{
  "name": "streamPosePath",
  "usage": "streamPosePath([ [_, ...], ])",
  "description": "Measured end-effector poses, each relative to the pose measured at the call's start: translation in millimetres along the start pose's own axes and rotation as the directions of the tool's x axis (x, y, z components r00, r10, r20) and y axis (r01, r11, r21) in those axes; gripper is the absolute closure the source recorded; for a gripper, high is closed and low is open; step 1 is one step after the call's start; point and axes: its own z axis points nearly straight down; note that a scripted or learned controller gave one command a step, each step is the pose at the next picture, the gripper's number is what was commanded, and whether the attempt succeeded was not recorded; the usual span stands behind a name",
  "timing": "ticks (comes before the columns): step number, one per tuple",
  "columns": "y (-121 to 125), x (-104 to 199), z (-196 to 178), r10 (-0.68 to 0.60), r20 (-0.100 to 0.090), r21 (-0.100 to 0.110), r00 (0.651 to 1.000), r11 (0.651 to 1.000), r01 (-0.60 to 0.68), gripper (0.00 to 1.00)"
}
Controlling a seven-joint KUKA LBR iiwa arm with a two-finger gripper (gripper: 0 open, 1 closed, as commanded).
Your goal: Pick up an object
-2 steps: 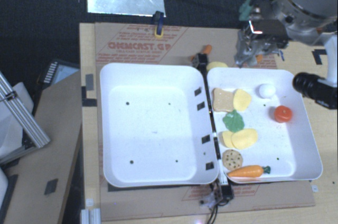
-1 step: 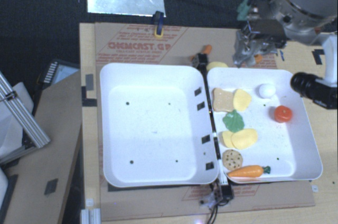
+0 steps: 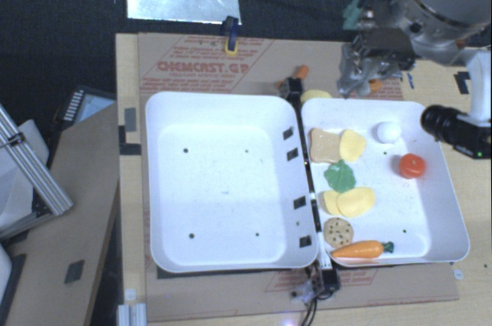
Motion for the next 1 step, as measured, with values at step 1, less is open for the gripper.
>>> streamPosePath([
  [1, 0.0, 1.1, 0.0, 0.0, 0.0, 0.0, 1.0, 1.0, 0.0, 1.0],
])
